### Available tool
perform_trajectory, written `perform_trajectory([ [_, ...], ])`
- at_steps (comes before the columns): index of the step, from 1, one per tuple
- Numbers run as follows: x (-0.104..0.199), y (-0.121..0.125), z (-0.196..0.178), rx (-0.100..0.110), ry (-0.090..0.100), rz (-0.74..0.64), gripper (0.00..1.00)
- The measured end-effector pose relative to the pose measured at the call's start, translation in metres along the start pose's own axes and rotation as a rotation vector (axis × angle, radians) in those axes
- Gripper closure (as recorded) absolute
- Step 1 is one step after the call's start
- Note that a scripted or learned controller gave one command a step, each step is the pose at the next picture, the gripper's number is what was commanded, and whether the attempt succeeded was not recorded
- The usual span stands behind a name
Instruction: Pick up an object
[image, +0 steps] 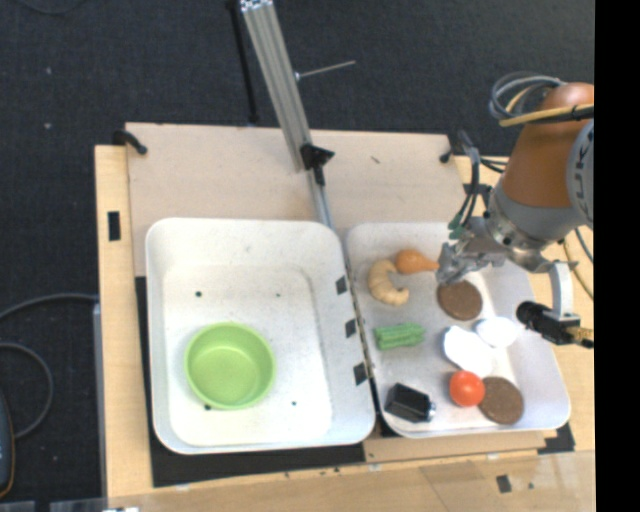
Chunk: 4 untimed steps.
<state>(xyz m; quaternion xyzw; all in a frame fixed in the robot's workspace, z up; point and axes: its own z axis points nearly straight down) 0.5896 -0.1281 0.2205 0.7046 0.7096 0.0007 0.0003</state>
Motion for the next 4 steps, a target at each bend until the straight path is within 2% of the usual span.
perform_trajectory([
  [1, 0.055, 0.010, -0.014, -0.002, 0.001, -0.001, 1.00],
  [2, 0.109, 0.020, -0.005, -0.001, 0.000, 0.000, 1.00],
  [3, 0.155, 0.037, -0.015, -0.001, 0.001, 0.000, 1.00],
  [4, 0.209, 0.039, -0.024, -0.001, 0.002, -0.001, 1.00],
])
